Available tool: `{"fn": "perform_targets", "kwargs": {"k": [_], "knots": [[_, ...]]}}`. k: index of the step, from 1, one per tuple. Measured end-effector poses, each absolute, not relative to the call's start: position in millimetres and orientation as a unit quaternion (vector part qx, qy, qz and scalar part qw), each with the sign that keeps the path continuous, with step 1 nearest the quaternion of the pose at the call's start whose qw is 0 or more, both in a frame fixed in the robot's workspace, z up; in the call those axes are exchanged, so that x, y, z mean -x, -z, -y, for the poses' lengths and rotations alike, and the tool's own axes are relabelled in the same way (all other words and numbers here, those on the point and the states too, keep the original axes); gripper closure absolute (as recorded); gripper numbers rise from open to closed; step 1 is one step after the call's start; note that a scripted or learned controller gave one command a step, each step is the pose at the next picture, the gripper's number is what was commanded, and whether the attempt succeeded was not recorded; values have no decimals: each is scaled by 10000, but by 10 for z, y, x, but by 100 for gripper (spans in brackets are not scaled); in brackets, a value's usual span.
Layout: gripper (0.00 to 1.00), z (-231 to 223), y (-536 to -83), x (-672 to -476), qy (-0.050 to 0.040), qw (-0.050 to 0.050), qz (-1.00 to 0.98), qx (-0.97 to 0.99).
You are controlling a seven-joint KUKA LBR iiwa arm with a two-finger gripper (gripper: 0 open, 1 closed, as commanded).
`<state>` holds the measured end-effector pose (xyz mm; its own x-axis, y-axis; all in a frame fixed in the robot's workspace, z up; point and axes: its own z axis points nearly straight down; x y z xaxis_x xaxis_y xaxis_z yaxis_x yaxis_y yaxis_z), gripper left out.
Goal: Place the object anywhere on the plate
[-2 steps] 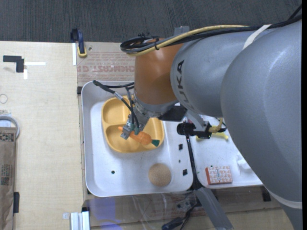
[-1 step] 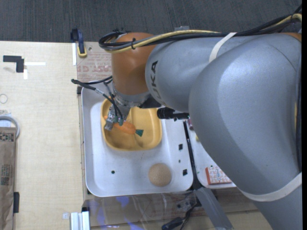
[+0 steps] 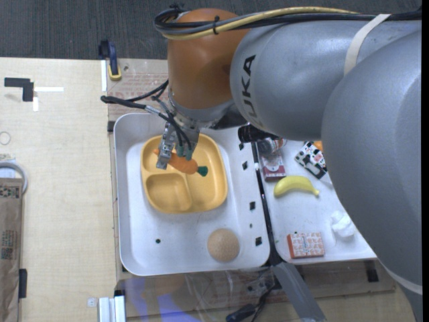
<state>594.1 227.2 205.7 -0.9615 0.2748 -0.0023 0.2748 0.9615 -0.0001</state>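
Observation:
A yellow divided plate lies in the left white bin. An orange toy carrot with a green tip rests in the plate's upper compartment. My gripper hangs straight over the plate from the orange wrist band, its fingers reaching down to the carrot's left end. The fingertips stand on either side of that end and touch it. Whether they still squeeze it is unclear from this angle. The arm covers the plate's upper rim.
A tan round ball sits in the left bin below the plate. The right bin holds a banana, a small red-and-white box, a black-and-white spotted item and a white crumpled piece. The big grey arm covers the upper right.

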Motion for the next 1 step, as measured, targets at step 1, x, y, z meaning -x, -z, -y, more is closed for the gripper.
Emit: {"fn": "perform_targets", "kwargs": {"k": [1], "knots": [[100, -2278, -2015, -5710, 6, -3, -9798, -2002]]}}
